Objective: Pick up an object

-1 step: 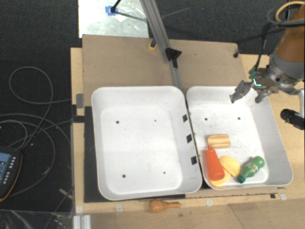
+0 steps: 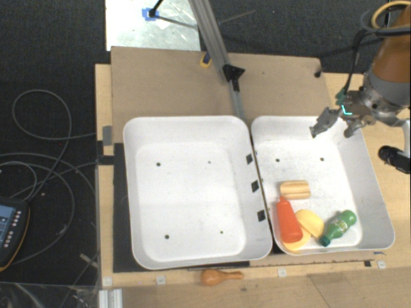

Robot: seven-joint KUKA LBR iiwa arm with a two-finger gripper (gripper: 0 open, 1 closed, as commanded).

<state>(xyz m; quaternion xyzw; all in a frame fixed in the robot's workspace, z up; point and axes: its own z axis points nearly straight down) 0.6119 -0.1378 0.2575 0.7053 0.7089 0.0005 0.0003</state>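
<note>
Two bins: shallow white trays side by side on the desk [image 2: 167, 82]; the left bin [image 2: 138, 172] and the right bin [image 2: 359, 159] meet along a central seam marked with small black clips.
Pincer: the pincer [image 2: 334, 126] hangs over the far right corner of the right bin, its two fingers spread apart, nothing between them.
Arm: the grey arm [image 2: 392, 76] enters from the right, its orange band above the wrist, dark cables looping over it.
Hot dog bun: a tan bun [image 2: 295, 189] lies near the seam, mid-depth in the right bin.
Orange bottle: an orange-red bottle [image 2: 288, 221] lies lengthwise just in front of the bun, close to the seam wall.
Yellow piece: a yellow rounded object [image 2: 310, 223] rests against the orange bottle's right side.
Green bottle: a green bottle [image 2: 338, 227] lies tilted, just right of the yellow piece, near the front wall.
Open room, right bin: the far half of the floor is bare white, from beneath the pincer to the bun; all four objects crowd the near left corner.
Edges: the green bottle lies apart from the right rim.
Outside the bins: a small tan gourd-shaped object [image 2: 220, 276] lies on the desk's front edge, in front of the left bin.
Pole: a grey pole [image 2: 212, 37] slants from the top down to the seam's far end.
</note>
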